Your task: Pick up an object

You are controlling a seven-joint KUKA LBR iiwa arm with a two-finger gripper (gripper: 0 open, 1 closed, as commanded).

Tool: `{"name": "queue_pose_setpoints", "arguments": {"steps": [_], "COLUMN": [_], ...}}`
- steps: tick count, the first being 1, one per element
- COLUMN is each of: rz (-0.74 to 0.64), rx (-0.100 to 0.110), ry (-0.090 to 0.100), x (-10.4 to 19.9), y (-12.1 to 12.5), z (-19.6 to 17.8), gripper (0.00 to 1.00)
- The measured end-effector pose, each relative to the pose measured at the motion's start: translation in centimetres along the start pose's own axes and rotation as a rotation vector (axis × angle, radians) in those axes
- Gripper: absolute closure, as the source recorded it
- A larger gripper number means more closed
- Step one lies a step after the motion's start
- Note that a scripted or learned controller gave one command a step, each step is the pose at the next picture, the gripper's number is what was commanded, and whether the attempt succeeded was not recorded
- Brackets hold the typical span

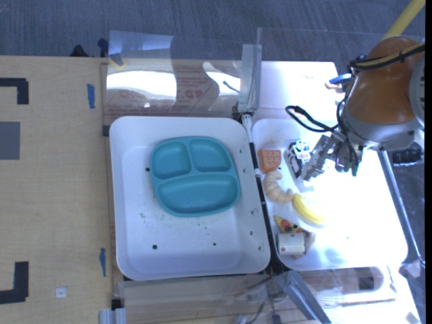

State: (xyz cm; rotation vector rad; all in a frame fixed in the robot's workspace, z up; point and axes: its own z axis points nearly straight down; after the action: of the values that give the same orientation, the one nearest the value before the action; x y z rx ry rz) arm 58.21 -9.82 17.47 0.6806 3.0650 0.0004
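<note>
My gripper hangs over the middle of the right bin, open, with only bare bin floor between its fingers. Just left of it lies a small black-and-white object. An orange waffle-like piece sits near the bin's left wall. Below it are a beige curled piece and a yellow banana. A small white and multicoloured box-like item rests near the front left corner. None of these is between the fingers.
The left bin holds a teal divided plate. A ridge divides the two bins. A black cable loops off the wrist above the objects. The right half of the right bin is bare white floor.
</note>
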Motion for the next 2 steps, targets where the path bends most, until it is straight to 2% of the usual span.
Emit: {"name": "queue_pose_setpoints", "arguments": {"steps": [1, 2], "rz": [-0.474, -0.316], "rx": [-0.001, -0.007], "ry": [-0.002, -0.015], "x": [6.6, 7.8], "y": [-0.9, 7.2], "z": [-1.5, -14.7], "gripper": [1.00, 1.00]}}
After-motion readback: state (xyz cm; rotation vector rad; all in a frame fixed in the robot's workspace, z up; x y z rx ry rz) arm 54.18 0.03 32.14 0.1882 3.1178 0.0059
